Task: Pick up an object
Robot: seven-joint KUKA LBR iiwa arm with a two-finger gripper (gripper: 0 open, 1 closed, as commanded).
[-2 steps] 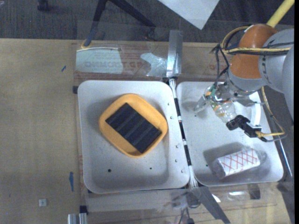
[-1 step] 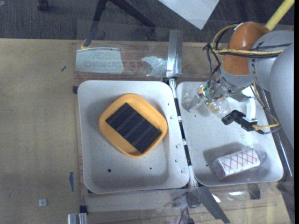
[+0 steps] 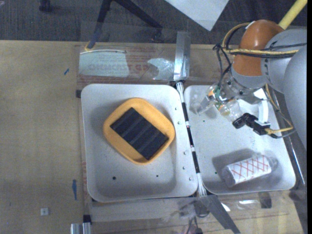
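Objects are split between the bins: an orange square block with a dark ribbed top [image 3: 139,130] lies mid left white bin [image 3: 97,179]; a white cylinder with red crosshatch [image 3: 247,168] lies on its side near the front of the right white bin [image 3: 287,179]; my end effector [image 3: 217,101] hangs over that bin's back corner, and I cannot tell its state; I judge this the approach step; next I need to travel forward over the cylinder and descend.

Orange tray [image 3: 139,130] lies in left bin; red-latticed packet [image 3: 247,169] in right.
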